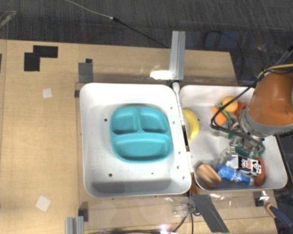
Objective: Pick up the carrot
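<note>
While the arm (276, 104) reaches in from the right, its orange band hangs over the right bin (203, 97) and hides part of that bin's far right side. The gripper (240, 149) points down into the bin's middle, just above a cluster of things at the near edge. Cables and the wrist crowd the claw — I cannot tell whether it stands wide or narrow, and nothing shows plainly between it.

The carrot (226, 107) — an orange piece with a bit of green on it — lies toward the far side of the right bin, just left of the orange band and partly tucked beside the arm. It sits apart from the gripper's tip, further up the bin.

A banana (191, 123) lies along the left wall of the right bin. At the near edge, a brown roll (208, 175) rests in the left corner, with a blue packet (232, 174) just beside it and a red thing (258, 171) with a black-and-white label to the right, below the gripper.

The left bin (95, 145) holds a teal tray (140, 133) with three compartments, lying flat near its middle.
</note>
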{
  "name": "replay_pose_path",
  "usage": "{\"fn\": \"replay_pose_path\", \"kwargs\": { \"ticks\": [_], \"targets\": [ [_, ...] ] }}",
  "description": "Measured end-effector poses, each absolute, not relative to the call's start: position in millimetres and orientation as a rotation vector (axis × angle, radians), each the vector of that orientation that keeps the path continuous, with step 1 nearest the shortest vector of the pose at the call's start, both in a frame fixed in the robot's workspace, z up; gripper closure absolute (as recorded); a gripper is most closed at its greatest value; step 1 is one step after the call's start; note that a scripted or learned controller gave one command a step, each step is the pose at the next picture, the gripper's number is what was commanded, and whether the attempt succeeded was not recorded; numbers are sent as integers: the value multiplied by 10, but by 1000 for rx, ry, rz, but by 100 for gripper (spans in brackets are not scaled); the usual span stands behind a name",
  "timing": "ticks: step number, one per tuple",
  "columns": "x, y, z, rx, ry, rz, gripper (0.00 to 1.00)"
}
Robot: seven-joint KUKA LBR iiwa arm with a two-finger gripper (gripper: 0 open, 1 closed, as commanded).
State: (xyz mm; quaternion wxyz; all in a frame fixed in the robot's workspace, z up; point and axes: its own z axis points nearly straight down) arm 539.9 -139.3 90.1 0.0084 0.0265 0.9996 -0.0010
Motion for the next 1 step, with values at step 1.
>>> {"fn": "replay_pose_path", "kwargs": {
  "ticks": [1],
  "targets": [
    [6285, -1537, 882, 108, 3129, 1, 0]
  ]
}}
